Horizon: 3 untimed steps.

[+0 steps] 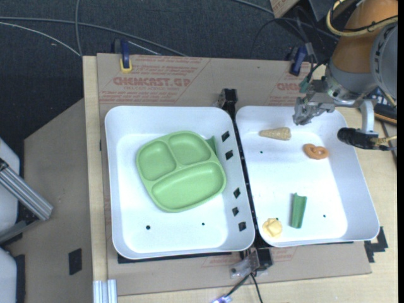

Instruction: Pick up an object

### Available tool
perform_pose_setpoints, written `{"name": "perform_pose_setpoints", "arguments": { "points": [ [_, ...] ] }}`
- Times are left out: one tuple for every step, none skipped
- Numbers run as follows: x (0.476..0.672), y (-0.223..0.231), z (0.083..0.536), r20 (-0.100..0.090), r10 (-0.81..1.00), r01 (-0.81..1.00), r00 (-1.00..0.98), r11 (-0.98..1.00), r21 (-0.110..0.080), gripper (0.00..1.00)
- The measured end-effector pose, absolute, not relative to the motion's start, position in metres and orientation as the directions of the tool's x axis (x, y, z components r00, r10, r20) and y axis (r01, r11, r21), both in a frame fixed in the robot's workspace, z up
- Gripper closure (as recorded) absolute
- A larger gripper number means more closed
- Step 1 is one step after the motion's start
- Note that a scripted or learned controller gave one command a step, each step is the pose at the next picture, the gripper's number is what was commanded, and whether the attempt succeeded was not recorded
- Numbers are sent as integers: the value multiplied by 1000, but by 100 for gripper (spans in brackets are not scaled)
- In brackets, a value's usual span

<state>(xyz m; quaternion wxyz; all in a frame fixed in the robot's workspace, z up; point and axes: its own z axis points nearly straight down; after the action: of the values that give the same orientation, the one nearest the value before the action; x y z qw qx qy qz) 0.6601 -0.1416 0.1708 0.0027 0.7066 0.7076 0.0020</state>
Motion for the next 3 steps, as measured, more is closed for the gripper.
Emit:
{"name": "perform_pose_setpoints", "arguments": {
  "points": [
    [652, -147, 226, -2, 1000, 1000, 1, -1, 7, 100],
    [654, -147, 274, -2, 1000, 1000, -1, 1, 8, 100],
    [641, -86, 275, 2, 1000, 1000, -5, 5, -2, 100]
  ]
}}
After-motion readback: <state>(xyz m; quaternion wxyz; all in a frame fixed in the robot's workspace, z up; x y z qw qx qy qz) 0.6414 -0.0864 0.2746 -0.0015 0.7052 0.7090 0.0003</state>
